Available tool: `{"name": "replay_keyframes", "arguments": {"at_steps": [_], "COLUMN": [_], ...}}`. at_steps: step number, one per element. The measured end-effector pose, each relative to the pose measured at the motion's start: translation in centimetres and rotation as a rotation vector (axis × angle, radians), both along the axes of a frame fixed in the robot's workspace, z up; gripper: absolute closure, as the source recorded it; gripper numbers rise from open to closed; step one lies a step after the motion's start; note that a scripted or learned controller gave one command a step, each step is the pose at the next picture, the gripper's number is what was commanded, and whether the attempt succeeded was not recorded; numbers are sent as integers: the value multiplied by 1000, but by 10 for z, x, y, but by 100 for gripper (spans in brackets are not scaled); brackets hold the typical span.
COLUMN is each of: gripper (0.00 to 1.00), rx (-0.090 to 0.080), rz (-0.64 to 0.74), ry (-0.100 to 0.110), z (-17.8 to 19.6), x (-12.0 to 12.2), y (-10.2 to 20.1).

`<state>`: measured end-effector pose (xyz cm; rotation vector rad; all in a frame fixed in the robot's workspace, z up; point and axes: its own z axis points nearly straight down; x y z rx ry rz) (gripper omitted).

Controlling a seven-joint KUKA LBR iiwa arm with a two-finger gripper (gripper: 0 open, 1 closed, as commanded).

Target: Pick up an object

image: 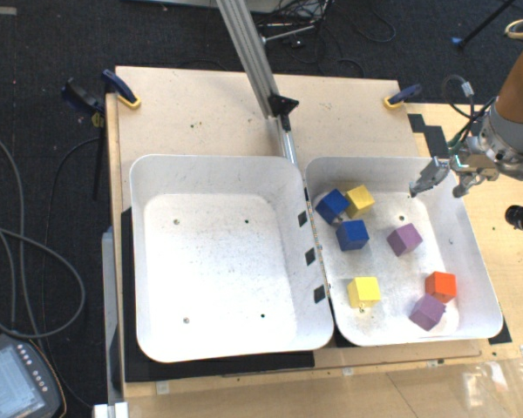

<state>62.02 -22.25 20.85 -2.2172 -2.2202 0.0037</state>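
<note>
gripper (444, 179) at right bin's (471, 259) 1 o'clock rim | jaws spread, nothing between | purple cube (404, 239) at its 7 o'clock, apart

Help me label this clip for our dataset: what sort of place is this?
Most likely a robotics lab set up for grasping trials. A wooden bench clamped at its corners bears two white bins, the right-hand one holding coloured blocks; loose cables trail over dark carpet, and the gripper hangs above the right-hand bin.

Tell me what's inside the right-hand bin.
Seven cubes lie in the right bin: two blue, two yellow, two purple, one orange. Anything beneath them is hidden.
</note>
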Motion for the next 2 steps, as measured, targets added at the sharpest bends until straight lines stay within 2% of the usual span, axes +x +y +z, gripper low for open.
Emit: {"name": "replay_keyframes", "arguments": {"at_steps": [1,2], "gripper": [0,0], "rx": [-1,0], "rz": [2,-1], "ry": [-3,1], "z": [2,-54], "x": [1,-9], "y": [0,6]}}
